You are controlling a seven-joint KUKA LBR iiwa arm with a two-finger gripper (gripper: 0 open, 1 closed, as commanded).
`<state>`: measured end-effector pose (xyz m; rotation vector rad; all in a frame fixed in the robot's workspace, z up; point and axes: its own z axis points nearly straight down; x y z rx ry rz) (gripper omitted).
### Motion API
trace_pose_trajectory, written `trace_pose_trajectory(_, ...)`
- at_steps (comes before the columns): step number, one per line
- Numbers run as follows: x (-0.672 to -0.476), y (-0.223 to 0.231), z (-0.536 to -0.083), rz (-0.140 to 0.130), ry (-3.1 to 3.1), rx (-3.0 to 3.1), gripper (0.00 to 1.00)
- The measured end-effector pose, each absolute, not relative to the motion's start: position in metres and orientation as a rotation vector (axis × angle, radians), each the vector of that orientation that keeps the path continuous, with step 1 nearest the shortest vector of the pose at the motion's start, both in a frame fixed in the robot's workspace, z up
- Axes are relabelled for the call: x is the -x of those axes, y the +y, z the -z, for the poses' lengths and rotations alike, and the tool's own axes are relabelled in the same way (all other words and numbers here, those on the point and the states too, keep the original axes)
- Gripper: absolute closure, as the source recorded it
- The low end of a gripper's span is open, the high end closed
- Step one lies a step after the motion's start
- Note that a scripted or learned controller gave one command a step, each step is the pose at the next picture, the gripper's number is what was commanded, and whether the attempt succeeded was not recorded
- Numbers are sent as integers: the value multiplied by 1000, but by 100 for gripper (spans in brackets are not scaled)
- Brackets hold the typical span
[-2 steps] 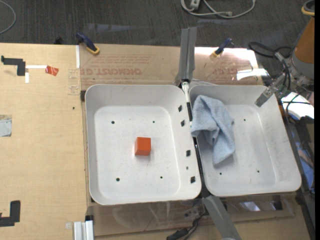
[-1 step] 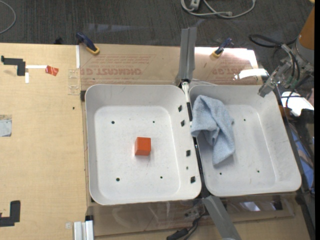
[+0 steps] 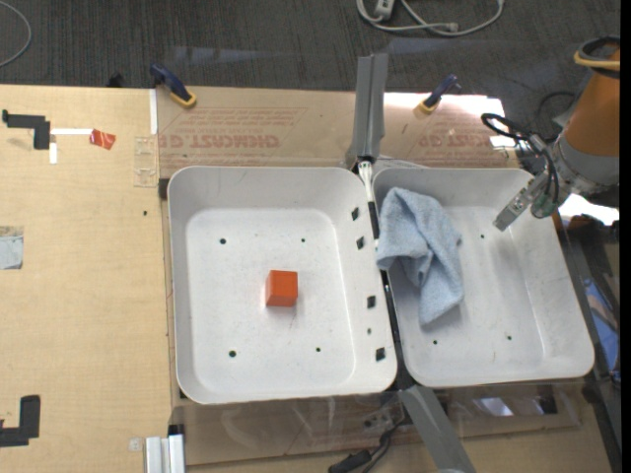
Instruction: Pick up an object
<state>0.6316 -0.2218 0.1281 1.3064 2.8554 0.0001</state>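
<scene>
You have nothing in hand yet: the task stands at its opening stage, as far as this view allows a judgement. Your gripper (image 3: 517, 211) hangs over the upper right corner of the right bin (image 3: 552, 363), with bare bin floor beneath it and no object between its tips. Whether it is spread or pressed together cannot be told; it reads as a slim grey form seen at a slant.

Two candidates for pickup are present. A blue cloth (image 3: 426, 254) lies crumpled against the left wall of the right bin, its upper part bunched and a narrower tail running down toward the bin's middle. It is soft, folded and irregular, and in my judgement it would yield and drape when pinched. It sits apart from the gripper, to its left.

An orange block (image 3: 282, 289) rests near the centre of the left bin (image 3: 197, 363), alone. It is compact, square-faced and apparently rigid, offering flat opposing sides.

Both bins are shallow, smooth white trays with rounded corners and small dark holes in their floors. Remaining work: approach, close on one object, lift.
</scene>
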Motion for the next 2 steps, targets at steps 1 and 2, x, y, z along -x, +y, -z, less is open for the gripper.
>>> trace_pose_trajectory(1,-633,-188,-225,0,3025,-824,100)
trace_pose_trajectory(2,-652,-218,-219,0,3093,-520,100)
